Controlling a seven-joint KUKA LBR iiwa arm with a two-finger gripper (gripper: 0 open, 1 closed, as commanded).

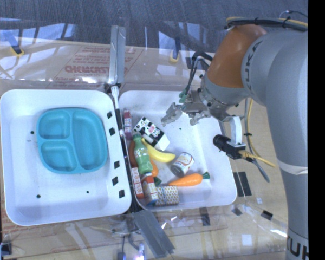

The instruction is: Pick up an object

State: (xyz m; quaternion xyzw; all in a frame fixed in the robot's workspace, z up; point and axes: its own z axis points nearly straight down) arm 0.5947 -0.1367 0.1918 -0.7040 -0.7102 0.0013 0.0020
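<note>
While the arm is reaching in from the right, we are logging the pincer (183, 114) hanging over the far part of the right bin (219, 194), above bare white floor. Its two fingers are standing apart, one toward the left and one toward the right, with nothing between them.

We are noting that every candidate object is lying on the near-left side of the pincer, heaped along the bin's left wall and near corner. Nearest is the black-and-white box (150, 131), just near-left of the left finger, its long axis running from far-left to near-right. Next out we are seeing the banana (160, 155), curved, long axis roughly left-right, and touching it the green bottle (141, 156), whose long axis is running far-to-near with the cap at the far end. The small can (182, 163) is lying tilted beside the banana's right tip. Farther toward the near edge, the carrot (186, 180) is lying left-right, green top pointing right.

We are judging the box the most reachable target: a short move near-left and down, with the fingers needing to close across its short side. The left bin (11, 199) is holding a blue divided plate (72, 140), well apart from the pincer.
</note>
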